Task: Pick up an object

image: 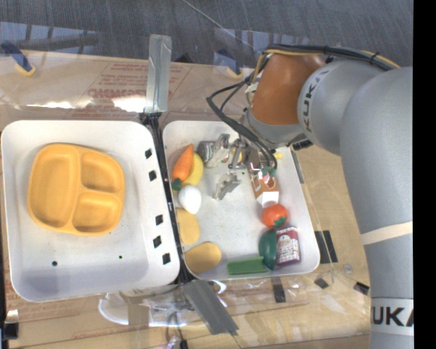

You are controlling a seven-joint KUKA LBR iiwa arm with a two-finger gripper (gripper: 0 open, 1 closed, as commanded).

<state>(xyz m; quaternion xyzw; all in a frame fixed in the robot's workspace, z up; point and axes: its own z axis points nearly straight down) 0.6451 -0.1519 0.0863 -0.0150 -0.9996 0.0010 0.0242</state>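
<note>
Above right bin, arm bent low

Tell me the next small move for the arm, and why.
Probably lower the gripper straight down and a little toward the white egg. It hangs over bare floor of the right bin with nothing between its fingers, and the egg lies just left of it, beside the carrot.

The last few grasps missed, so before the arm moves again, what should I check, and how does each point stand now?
1. Gripper above the right bin: ok.
2. Object between its fingers: not ok, none visible.
3. Bare floor beneath gripper, carrot and egg off to the side: ok.
4. Tomato and green block unobstructed: ok.
5. Cables clear of the bin: cannot tell.
</note>
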